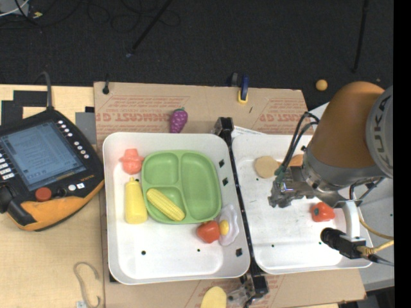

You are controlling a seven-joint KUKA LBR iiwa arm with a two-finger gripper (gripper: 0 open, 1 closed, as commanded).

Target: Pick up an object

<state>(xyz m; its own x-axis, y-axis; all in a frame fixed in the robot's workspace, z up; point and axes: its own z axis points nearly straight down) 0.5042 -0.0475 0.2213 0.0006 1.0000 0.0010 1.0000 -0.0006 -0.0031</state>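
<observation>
My gripper (pixel 280 196) hangs low over the middle of the right bin (pixel 270 249), under the orange wrist band. A tan flat cookie-like piece (pixel 264 167) lies just up and left of it. A red pepper-like toy (pixel 322 211) lies to its right, partly behind the arm's hardware. In the left bin (pixel 160 262) a green divided plate (pixel 183 185) bears a corn cob (pixel 166 205). Beside the plate lie a yellow bottle (pixel 134 201), a pink toy (pixel 131 161), a red tomato (pixel 208 231) and a small yellow piece (pixel 224 227).
A purple grape bunch (pixel 178 119) sits on the cardboard behind the left bin. A teach pendant (pixel 45 165) lies at the far left. A yellow object (pixel 214 297) rests at the front edge. A black divider (pixel 232 191) runs between the bins.
</observation>
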